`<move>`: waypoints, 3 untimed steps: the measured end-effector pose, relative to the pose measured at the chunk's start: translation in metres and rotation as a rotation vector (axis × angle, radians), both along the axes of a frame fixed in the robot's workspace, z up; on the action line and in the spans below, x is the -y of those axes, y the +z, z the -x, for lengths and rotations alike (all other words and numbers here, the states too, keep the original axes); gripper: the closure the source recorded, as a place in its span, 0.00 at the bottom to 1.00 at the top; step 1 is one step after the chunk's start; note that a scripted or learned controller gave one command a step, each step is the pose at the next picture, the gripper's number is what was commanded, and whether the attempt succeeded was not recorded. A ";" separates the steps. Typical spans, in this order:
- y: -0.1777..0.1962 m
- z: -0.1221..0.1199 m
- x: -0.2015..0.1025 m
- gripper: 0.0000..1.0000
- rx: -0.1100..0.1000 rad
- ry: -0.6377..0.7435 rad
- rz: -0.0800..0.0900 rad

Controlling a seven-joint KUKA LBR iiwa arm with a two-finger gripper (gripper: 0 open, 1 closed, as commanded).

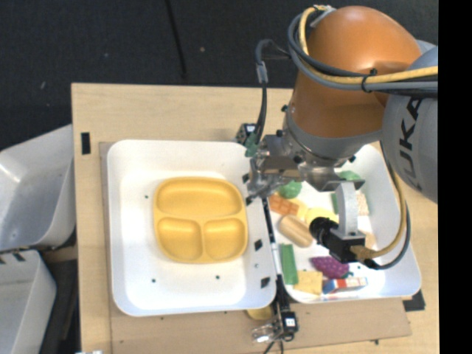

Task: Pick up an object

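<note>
The gripper [271, 174] hangs over the right bin [402, 275], by its left edge toward the far corner (whether it stands wide or narrow cannot be told from above). The things to pick lie in that bin: a tan roll [295, 231] near the left edge, a green block [287, 264] toward the near-left corner, and purple grapes [330, 265] by the near edge. The left bin [125, 275] carries a yellow divided plate [199, 218] at its middle.

Partial "UK" lettering on grey arm [422, 135].
</note>
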State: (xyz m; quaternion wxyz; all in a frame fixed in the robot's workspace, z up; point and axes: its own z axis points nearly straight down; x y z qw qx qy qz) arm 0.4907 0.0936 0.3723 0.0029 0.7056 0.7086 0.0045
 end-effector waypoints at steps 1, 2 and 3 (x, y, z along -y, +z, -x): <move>-0.066 -0.001 0.043 1.00 -0.015 -0.007 0.005; -0.080 0.001 0.070 1.00 -0.011 -0.006 0.004; 0.033 0.000 0.003 1.00 0.003 0.006 -0.002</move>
